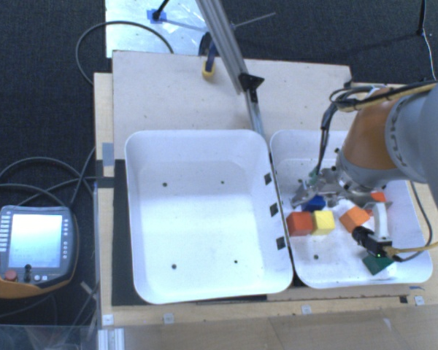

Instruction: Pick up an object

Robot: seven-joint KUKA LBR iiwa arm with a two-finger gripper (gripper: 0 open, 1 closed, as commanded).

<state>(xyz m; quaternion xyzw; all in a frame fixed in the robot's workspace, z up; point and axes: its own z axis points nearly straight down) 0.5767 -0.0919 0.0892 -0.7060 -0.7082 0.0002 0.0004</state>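
Blue block (315, 205) under my gripper (312, 192) in right bin (416, 268); red block (300, 223) at its 7 o'clock, yellow cube (324, 221) at 5. Grip state: can't tell.

My pale wooden bench (175, 93) carries two shallow white plastic bins, the left bin (142, 195) touching the right bin (416, 268).

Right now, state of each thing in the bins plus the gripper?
gripper: low in the right bin, over the blue block; grip unclear.
red block: on bin floor, touching yellow block.
orange block: lying free.
green block: near the front corner, free.
left bin: sits beside the right bin.
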